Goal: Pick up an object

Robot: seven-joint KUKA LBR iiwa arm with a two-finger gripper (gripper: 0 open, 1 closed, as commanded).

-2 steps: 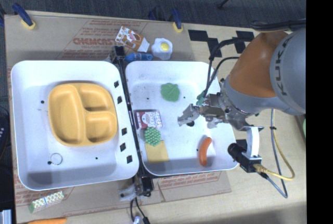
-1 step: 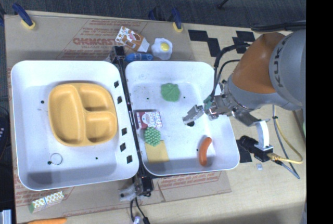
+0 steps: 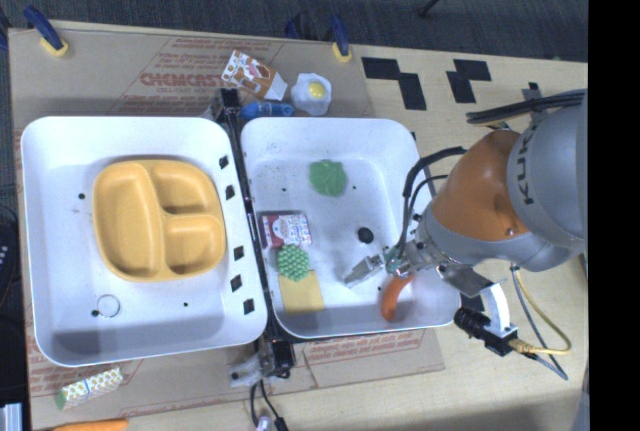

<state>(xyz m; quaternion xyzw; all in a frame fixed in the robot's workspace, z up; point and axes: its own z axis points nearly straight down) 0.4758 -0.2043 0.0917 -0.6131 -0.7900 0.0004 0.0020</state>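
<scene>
Your gripper point(image 3: 372, 267) sits lower right in the right bin point(image 3: 262, 147), beside the orange carrot point(image 3: 394, 297); whether it's apart or together, you cannot tell.

divided tray point(image 3: 158, 217) in left bin point(image 3: 40, 219), carrot point(image 3: 394, 297) in right bin point(image 3: 262, 134)

The arm point(image 3: 520, 199) hides the right bin's point(image 3: 262, 219) right wall, and the frame's edge crops the arm.
</scene>
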